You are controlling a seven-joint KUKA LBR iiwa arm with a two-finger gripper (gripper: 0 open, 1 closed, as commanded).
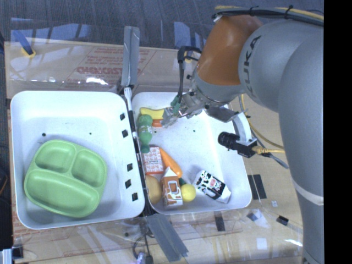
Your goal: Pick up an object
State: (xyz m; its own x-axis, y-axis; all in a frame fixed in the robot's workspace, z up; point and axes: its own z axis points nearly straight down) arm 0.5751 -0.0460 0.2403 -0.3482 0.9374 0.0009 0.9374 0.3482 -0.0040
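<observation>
Objects are spread over two bins. In the left bin (66,106) a green tray (65,177) is seen, lying flat toward the near left corner. In the right bin (212,144), along its left wall, a banana (148,113) is found at the far end, with a green bottle (144,130) just below it, then a red-and-white packet (152,161) and a carrot (170,163). Nearer the front, an orange carton (171,191), a lemon (188,193) and a cow-patterned carton (212,186) are set in a row. The gripper (171,114) is held just beside the banana; whether it is wide, narrow or holding anything cannot be told. The arm (286,92) is seen at the right.
</observation>
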